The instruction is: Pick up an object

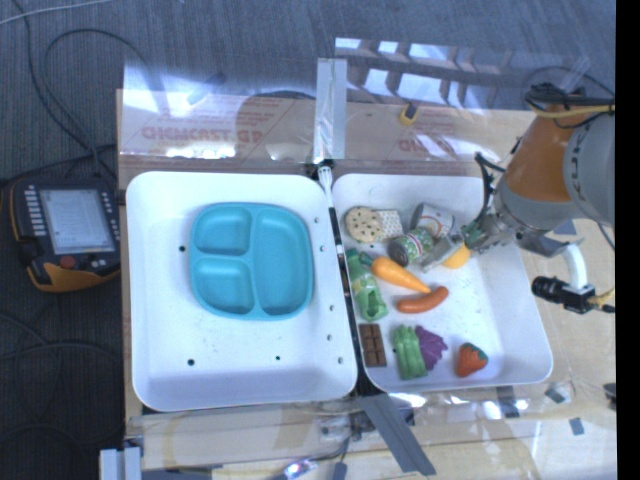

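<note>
Reaching in from the right, I hang over the upper right part of the right bin (pixel 535 358), with my gripper (pixel 478 236) low near a yellow piece (pixel 456 259) and a small can (pixel 414 247) lying on its side. My tip is small and dark from this height, so I cannot tell how far it is parted or whether anything sits in it.

The right bin holds the toys. A round speckled cookie (pixel 362 225) lies at the upper left, and a grey-and-white packet (pixel 433 217) sits just above the can. Below the can an orange carrot (pixel 398 273) slants toward a red sausage (pixel 421 299). A green bottle (pixel 365 295) lies along the left wall, with a brown chocolate bar (pixel 373 345) below it. Toward the front edge are a green vegetable (pixel 407 352), a purple bunch (pixel 431 345) touching it, and a strawberry (pixel 471 359) apart to the right.

The left bin (pixel 160 368) carries 1 blue plate (pixel 251 260) with 3 compartments. A handheld control pad (pixel 66 234) rests on the floor at the far left.
</note>
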Tool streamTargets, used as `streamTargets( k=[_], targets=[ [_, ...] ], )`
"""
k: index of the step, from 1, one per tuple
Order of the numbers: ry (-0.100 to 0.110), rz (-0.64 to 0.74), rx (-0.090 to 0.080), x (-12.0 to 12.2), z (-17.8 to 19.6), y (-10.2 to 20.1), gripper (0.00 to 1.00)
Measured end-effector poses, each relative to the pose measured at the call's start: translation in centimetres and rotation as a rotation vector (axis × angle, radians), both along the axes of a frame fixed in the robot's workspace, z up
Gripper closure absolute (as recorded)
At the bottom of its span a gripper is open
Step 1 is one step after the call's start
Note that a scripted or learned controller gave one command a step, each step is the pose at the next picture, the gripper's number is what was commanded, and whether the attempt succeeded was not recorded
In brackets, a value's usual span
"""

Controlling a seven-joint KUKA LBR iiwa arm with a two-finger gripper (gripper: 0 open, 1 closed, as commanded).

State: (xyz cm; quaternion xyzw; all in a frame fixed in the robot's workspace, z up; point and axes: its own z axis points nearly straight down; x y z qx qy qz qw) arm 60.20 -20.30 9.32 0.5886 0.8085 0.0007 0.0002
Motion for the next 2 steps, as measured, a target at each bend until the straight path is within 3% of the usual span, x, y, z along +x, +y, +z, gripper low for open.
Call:
streamTargets(
  k=[1,2],
  targets=[
    [-0.002,0.001,0.003,0.1,1.0,0.2,1.0],
    [0.001,-0.135,-0.003,-0.7,10.6,3.6,1.0]
  ],
)
